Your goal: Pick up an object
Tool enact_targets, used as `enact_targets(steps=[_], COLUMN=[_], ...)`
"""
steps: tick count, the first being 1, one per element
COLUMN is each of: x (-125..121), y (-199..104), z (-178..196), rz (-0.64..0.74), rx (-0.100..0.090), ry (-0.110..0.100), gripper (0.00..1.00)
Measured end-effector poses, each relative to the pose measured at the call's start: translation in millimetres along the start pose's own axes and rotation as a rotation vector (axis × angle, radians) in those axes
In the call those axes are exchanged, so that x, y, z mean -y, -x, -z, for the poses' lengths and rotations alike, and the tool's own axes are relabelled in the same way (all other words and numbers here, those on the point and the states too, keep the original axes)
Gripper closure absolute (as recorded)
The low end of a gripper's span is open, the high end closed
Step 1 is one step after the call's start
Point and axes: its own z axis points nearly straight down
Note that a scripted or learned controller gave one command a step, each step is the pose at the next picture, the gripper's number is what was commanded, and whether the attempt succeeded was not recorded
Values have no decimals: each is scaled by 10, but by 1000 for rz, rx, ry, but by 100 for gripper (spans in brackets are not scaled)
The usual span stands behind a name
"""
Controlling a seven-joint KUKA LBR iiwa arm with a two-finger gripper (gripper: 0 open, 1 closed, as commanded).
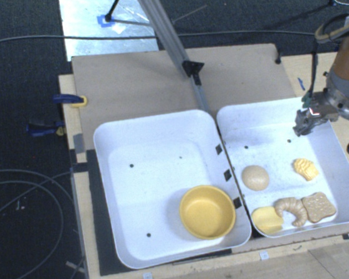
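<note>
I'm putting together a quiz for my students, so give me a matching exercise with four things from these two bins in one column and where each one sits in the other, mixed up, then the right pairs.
Things:
1. yellow bowl
2. round bun
3. croissant
4. tool

Places:
A. over the far right part of the right bin
B. near edge of the right bin, between a yellow slice and a piece of toast
C. near right corner of the left bin
D. right bin, close to the wall shared with the left bin

Pairs: 1-C, 2-D, 3-B, 4-A
</note>
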Motion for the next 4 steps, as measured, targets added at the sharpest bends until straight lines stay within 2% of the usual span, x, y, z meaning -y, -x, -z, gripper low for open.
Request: enact_targets(steps=[1,2,3,4], x=[-15,-132,-286,-387], y=[1,-552,-974,-1453], z=[364,426,393,237], rz=[1,5,4,5], rx=[0,-3,-3,-3], ry=[-3,-4,-4,-7], gripper=[100,100,100,100])
